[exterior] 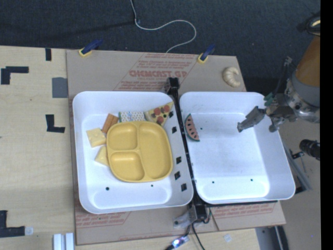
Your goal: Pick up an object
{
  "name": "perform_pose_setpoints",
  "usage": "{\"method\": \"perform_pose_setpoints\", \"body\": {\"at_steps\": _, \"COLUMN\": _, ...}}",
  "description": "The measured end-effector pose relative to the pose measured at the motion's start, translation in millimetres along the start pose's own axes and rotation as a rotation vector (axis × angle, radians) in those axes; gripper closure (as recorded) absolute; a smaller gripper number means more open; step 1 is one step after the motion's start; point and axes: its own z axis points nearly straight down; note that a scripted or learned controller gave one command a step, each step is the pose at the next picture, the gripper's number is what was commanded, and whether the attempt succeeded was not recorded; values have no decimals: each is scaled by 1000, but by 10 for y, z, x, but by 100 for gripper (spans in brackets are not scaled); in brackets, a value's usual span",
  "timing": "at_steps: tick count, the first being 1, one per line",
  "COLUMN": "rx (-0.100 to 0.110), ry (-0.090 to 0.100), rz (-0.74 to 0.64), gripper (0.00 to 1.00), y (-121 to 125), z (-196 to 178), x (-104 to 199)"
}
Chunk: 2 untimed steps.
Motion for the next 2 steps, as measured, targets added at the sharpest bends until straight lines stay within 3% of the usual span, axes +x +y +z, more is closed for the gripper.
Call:
{"method": "perform_pose_setpoints", "body": {"at_steps": 1, "rx": -12, "ry": -2, "rz": -4, "gripper": 0, "y": 19, "z": -66, "x": 3}}
{"method": "perform_pose_setpoints", "body": {"at_steps": 2, "rx": -6, "ry": -1, "rz": -3, "gripper": 0, "y": 2, "z": 568, "x": 62}}
